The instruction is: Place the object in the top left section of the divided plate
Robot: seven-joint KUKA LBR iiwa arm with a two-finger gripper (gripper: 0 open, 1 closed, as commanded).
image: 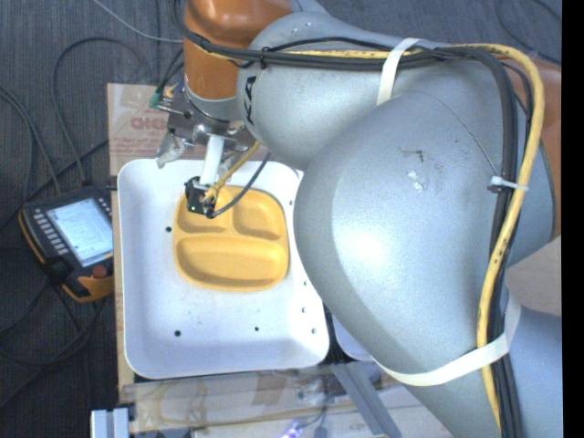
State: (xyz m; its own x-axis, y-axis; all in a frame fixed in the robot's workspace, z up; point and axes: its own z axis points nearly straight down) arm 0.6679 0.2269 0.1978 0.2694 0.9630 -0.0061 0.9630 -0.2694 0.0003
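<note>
Looking down on the bench, you have the divided plate (233, 263) lying flat in the white bin (155, 336) at left centre of the frame. It sits toward the bin's upper half, well apart from the lower rim. It's a yellow-orange plate with one long section along its lower edge and two smaller ones side by side above that.

Up at upper left, the gripper (201, 144) hangs over the bin's top rim, just above the plate's upper left corner. From this slant you cannot tell whether the gripper is spread or closed, nor whether it carries anything. Where the object itself is, you cannot tell either. The plate's upper left section is partly covered by the wrist hardware. The upper right section and the long lower one are in plain view.

The orange band (228, 16) sits at the top of the frame right above the gripper. The grey arm (411, 217) bulks across the whole right half and covers the bin's right edge.

At the left edge, off the bench, a teach pendant (68, 231) with a lit screen lies on dark carpet among loose cables. Cardboard (137, 121) with red print pokes out behind the bin's upper left corner.
</note>
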